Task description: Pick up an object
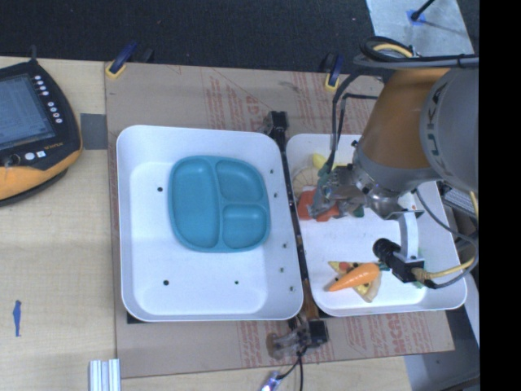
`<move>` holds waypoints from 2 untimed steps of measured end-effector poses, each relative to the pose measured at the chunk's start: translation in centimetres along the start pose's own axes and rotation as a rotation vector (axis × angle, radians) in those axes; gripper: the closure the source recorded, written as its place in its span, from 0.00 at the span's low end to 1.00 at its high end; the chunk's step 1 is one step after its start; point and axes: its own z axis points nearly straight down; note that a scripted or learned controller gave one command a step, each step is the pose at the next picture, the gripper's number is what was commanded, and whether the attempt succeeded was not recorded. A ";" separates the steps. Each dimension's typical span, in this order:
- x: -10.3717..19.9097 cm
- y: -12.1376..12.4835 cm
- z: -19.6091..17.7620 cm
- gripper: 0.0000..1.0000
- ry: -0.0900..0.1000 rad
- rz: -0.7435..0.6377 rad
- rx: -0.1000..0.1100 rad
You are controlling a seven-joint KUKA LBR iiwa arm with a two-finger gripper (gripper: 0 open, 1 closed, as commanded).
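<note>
Carrot (354, 278) in right bin (444, 300); blue divided plate (218, 202) in left bin (130, 218); gripper (330, 198) by red object (308, 206), finger state unclear.

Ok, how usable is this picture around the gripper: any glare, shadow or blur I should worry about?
Camera view: even lighting, no harsh glare on the white bins; the blue divided plate is sharp. The gripper is low in the right bin, partly masked by the arm's bulk, and the small items beneath it blur together. The carrot-like orange toy reads clearly. Soft shadow falls along the left bin's inner walls.

Even overhead light — slightly soft focus
</note>
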 end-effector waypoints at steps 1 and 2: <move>2.2 -5.4 -5.7 1.00 0.000 0.000 0.000; 7.1 -5.3 -7.1 1.00 -0.001 0.000 0.000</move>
